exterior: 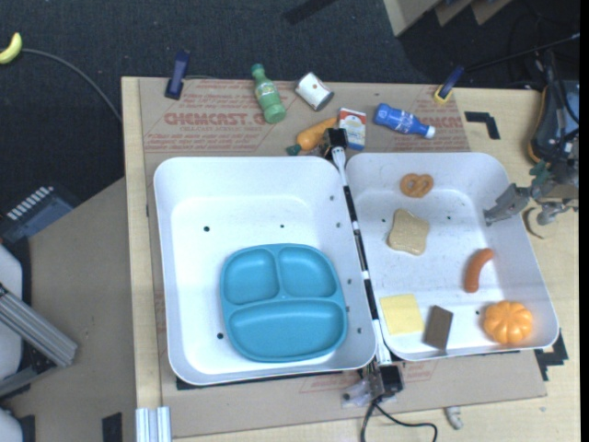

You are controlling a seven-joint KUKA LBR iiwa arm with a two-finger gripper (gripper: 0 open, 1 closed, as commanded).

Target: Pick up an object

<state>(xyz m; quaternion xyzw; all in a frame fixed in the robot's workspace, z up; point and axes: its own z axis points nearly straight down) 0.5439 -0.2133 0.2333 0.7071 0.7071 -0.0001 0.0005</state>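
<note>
Dark carpet surrounds a tan cardboard-topped table (230, 118) carrying two shallow white bins, and the right bin (515, 247) serves as landmark. Nearest the camera in it lie a pale yellow square slab (401, 313), a small brown block (438, 327) touching it, and an orange toy pumpkin (508, 321) by the near right corner. Further in sit a reddish-orange sausage (477, 270), a beige slice of toy bread (408, 232) and, near the far wall, a small brown pretzel (416, 185). Left of the right bin, the left bin (184, 191) holds a blue divided plastic plate (281, 302). Beyond both bins, on the cardboard, lie a green bottle (269, 94), a blue bottle (403, 121) and other small items. The grey hand (517, 201) hangs at the right bin's right rim, apart from every object, carrying nothing; whether its fingers are spread I cannot tell. The approach appears barely begun: the next move calls for choosing a target, perhaps the sausage closest by, centring over it and descending.
</note>
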